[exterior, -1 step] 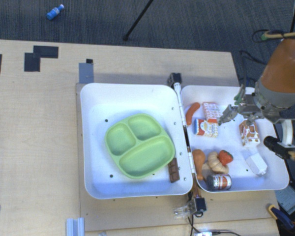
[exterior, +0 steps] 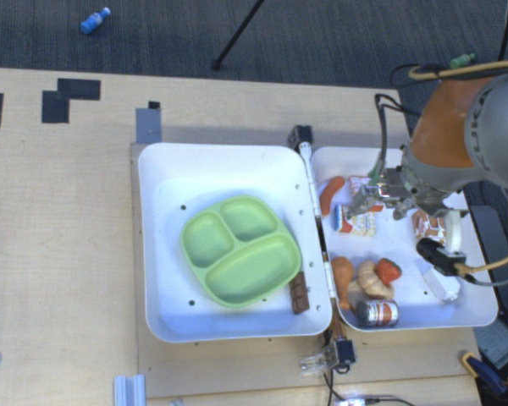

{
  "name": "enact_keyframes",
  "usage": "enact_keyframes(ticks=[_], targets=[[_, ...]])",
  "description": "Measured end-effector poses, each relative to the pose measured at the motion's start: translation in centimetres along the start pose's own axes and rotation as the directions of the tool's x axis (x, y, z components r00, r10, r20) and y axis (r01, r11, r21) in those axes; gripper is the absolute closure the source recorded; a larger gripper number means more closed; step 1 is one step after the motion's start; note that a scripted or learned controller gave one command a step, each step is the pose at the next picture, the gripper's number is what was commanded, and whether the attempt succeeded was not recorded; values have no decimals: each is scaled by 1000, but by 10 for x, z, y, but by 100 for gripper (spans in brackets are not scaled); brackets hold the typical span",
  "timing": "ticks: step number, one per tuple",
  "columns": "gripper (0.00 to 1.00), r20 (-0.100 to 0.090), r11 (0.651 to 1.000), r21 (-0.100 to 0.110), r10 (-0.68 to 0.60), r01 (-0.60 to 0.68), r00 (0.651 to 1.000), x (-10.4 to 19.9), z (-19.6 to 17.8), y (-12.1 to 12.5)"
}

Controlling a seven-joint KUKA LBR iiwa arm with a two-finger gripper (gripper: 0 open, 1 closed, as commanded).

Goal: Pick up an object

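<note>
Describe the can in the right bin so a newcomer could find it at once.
Start at the right white bin, the one under the grey arm. Follow its near rim to the left corner: the can lies there on its side, just below a cluster of toy foods. It is the only shiny metal cylinder, with a red label band.

The bench (exterior: 59, 252) is pale wood-grain board. Black squares (exterior: 68, 98) and a grey block (exterior: 148, 125) sit on its upper left. Beyond its far edge lies dark ribbed carpet (exterior: 237, 15). A small blue bottle (exterior: 94, 20) rests on the carpet at upper left. A thin black rod (exterior: 245, 22) slants across the carpet. Lighting is even, without strong shadows.
</note>
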State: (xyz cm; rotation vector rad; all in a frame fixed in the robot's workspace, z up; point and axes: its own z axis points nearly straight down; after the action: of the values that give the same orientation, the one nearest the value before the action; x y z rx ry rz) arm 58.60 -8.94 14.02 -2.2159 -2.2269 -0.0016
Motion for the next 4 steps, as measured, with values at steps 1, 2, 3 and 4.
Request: enact_keyframes(ticks=[1,2,3,4], targets=[[0,0,1000,-2,0,0,1000,63,-45,-10],[0,3,1000,-5,2,-2,1000,-28,-151,15],[0,0,1000,2,0,0,1000,-14,29,42],[0,-1,1000,-2,0,0,1000,40,-45,-17]])
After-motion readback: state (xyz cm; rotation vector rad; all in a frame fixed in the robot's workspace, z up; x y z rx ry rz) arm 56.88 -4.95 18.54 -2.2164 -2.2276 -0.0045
